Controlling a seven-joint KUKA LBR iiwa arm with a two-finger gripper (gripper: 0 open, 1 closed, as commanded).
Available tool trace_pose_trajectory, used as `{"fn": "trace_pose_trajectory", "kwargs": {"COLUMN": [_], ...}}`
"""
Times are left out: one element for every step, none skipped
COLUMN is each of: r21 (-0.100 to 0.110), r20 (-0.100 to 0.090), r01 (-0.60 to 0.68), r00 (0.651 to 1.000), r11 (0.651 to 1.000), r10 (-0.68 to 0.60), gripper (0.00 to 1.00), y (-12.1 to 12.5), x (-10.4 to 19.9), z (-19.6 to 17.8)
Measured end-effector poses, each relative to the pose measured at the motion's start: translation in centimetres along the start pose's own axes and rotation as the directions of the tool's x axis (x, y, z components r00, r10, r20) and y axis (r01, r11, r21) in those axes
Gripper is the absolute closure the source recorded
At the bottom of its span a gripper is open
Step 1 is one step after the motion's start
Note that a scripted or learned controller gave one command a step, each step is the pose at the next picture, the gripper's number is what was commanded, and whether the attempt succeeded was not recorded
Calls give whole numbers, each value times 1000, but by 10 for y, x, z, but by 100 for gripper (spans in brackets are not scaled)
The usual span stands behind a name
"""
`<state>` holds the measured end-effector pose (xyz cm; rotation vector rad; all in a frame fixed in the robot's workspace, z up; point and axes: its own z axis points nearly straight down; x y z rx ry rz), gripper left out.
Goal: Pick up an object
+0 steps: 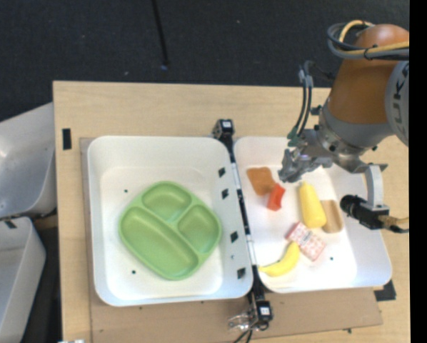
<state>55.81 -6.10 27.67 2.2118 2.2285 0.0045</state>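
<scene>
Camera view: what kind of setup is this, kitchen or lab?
Likely a robot test bench in a lab, not a kitchen. Two white bins sit on a plywood board; the grey and orange arm reaches over toy food such as a banana, with a green divided plate alongside.

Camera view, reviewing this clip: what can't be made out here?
- Gripper: seen from above, blurred; the jaws' state is unreadable.
- Tan block: partly behind the yellow cylinder.
- Pink patterned packet: print too small to read.
- Arm: cut off at the right edge.
</scene>
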Motion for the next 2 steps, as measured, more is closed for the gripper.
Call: {"fn": "trace_pose_trajectory", "kwargs": {"r21": [3,2], "r20": [-1,0], "r01": [0,0], "r00": [1000,1000], "r11": [1000,1000], "r10": [0,0], "gripper": [100,100], "y": [-5,-7], "x": [54,103], "z": [-2,-3]}}
